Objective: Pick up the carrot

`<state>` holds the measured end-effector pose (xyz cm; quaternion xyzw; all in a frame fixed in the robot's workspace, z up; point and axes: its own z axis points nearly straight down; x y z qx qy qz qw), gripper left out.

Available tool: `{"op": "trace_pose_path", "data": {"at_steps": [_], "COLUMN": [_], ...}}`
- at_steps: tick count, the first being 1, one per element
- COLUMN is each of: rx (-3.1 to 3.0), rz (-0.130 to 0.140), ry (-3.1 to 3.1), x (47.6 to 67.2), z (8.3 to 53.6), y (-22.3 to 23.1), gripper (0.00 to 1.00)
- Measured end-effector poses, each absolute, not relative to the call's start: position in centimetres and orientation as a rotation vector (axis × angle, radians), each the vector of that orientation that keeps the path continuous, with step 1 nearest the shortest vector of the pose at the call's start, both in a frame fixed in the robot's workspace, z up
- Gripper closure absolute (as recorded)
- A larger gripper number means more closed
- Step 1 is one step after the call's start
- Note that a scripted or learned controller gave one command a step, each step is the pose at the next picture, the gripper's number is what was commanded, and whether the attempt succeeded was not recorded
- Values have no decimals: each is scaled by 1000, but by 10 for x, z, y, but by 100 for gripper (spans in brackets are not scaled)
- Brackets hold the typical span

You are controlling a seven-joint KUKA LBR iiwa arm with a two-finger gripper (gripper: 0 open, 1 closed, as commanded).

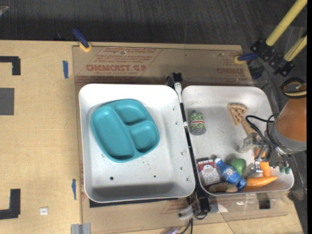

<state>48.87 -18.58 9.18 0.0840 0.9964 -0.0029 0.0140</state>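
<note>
The orange carrot (pixel 262 181) lies along the front wall of the right bin (pixel 219 99), near its front right corner. My gripper (pixel 260 156) hangs low just above and behind the carrot, with cables and metal parts around it. The arm's orange band (pixel 294 126) shows at the right edge. An orange bit sits right under the gripper, close to the carrot; whether they touch is unclear.
A blue bottle (pixel 230 174), a green object (pixel 238 165), a red and white box (pixel 208 172) and a brown item (pixel 222 188) crowd the carrot's left. A green can (pixel 197 122) and a pizza slice (pixel 238 113) lie farther back. The left bin (pixel 92 179) holds a teal divided plate (pixel 125 129).
</note>
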Motion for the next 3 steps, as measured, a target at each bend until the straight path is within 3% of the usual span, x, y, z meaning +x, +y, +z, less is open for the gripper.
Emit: {"op": "trace_pose_path", "data": {"at_steps": [1, 2, 3], "rx": [134, -270, -270], "rz": [-8, -5, -10], "ry": [3121, 3109, 3098], "x": [486, 487, 490], "z": [91, 90, 103], "y": [-148, -211, -210], "gripper": [0, 0, 100]}}
